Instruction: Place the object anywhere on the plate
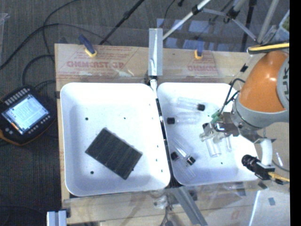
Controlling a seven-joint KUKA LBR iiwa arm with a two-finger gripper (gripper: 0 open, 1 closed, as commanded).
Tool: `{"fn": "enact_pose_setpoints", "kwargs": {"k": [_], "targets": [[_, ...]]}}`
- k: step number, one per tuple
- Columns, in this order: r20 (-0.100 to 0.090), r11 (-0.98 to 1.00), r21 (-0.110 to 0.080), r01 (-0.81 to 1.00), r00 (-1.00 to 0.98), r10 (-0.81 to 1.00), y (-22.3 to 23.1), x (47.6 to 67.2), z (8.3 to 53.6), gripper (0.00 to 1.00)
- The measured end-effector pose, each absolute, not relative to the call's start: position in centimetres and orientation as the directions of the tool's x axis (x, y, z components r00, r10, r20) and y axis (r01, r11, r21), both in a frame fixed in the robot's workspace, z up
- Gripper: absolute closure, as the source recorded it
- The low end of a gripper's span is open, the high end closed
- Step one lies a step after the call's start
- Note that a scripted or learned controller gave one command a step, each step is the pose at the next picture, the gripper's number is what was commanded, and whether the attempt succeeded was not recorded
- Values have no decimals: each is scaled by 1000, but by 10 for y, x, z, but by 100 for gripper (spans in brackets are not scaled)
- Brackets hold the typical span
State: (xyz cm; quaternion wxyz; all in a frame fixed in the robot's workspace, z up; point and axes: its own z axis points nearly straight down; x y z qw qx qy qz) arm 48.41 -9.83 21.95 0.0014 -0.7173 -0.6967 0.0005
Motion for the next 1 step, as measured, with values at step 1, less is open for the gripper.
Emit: {"fn": "enact_pose_setpoints", "kwargs": {"k": [1], "targets": [[0, -37, -6, 999, 37, 999, -8, 498, 182, 100]]}}
